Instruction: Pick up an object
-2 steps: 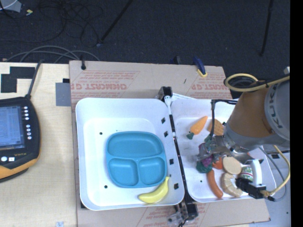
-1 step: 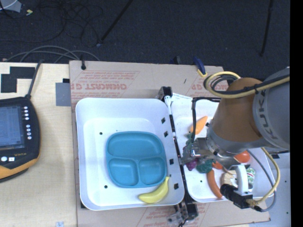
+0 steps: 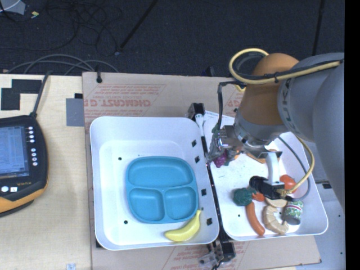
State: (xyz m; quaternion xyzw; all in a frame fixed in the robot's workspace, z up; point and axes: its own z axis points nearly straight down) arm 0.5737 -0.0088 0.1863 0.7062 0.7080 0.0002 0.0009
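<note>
We see the gripper [image 3: 220, 151] low over the right bin [image 3: 315, 221] near its left wall, a small purple object [image 3: 221, 160] just under it, jaws too blurred to tell, wrist hiding the bin's upper part.

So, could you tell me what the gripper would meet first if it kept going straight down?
Probably the small purple object just under the gripper, at the right bin's left edge; depth is uncertain.
</note>
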